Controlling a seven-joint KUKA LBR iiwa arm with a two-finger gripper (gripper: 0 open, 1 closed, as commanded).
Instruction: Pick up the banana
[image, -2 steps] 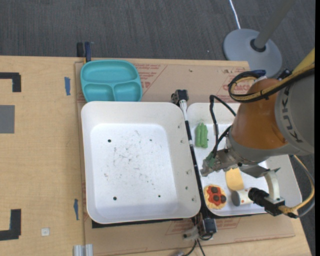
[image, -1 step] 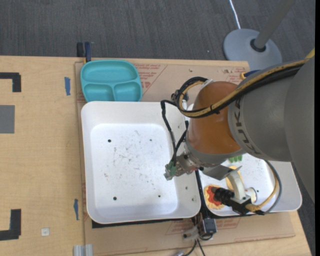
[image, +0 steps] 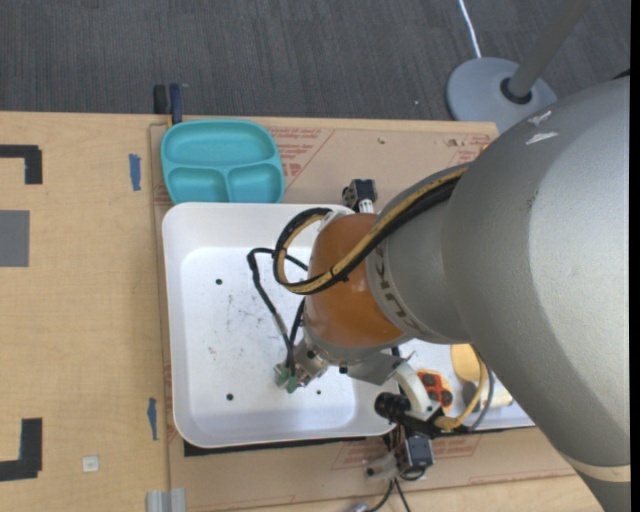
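Arm (image: 520, 250) reaches in from the right and covers most of the right bin (image: 520, 414); only a strip of that bin's near edge shows. The orange band (image: 345, 285) sits over the right part of the left bin (image: 200, 300), with the wrist pointing down at the floor of that bin near its front right corner. The jaws are hidden under the wrist: cannot tell how far open, nor whether they hold anything. A small green bit (image: 288, 380) lies at the wrist's lower tip; cannot tell what it is. Banana (image: 465, 361) is a pale yellow patch in the right bin, mostly covered by the arm, well apart from the wrist tip. A small orange piece (image: 430, 381) lies just left of it. A teal plate (image: 222, 160) sits on the counter (image: 80, 300), touching the left bin's far edge.
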